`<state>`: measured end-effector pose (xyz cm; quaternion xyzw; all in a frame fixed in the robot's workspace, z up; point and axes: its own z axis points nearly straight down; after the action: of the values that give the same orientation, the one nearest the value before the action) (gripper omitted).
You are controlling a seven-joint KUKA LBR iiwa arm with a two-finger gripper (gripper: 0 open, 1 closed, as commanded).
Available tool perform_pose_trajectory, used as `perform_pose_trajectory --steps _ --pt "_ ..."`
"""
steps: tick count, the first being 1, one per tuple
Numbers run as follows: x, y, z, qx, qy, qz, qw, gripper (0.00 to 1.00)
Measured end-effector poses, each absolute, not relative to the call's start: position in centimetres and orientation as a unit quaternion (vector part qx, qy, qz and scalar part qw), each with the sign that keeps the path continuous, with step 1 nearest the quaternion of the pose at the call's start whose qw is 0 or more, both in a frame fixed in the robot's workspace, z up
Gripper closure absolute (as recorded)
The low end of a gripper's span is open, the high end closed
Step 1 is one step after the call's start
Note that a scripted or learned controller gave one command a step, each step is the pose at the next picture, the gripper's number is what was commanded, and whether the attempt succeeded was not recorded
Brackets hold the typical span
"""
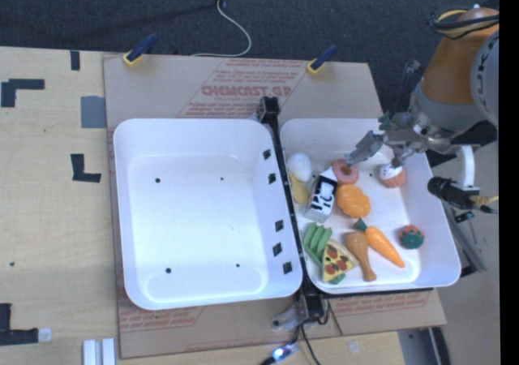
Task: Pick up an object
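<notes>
The end effector (pixel 375 155) is hovering with fingers spread over the right bin (pixel 430 221), gripping nothing. Toys are crowding below it: a pink doughnut (pixel 345 171) and pink cupcake (pixel 393 176) nearest, then an orange (pixel 353 201), carrot (pixel 383 245), drumstick (pixel 361 254) and pizza slice (pixel 336 262).

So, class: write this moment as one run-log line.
gripper: open, over right bin | holding: nothing | toys: in right bin | left bin: no toys
</notes>
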<state>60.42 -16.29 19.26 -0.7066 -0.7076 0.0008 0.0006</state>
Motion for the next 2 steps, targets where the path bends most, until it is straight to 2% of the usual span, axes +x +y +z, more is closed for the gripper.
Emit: perform_pose_trajectory --steps 1,2 --pt "61.5 -12.3 8.4 -0.706 -0.708 -0.0004 0.002 0.0" --pt "67.1 -18.8 8.5 -0.707 -0.708 -0.0007 -0.003 0.0"
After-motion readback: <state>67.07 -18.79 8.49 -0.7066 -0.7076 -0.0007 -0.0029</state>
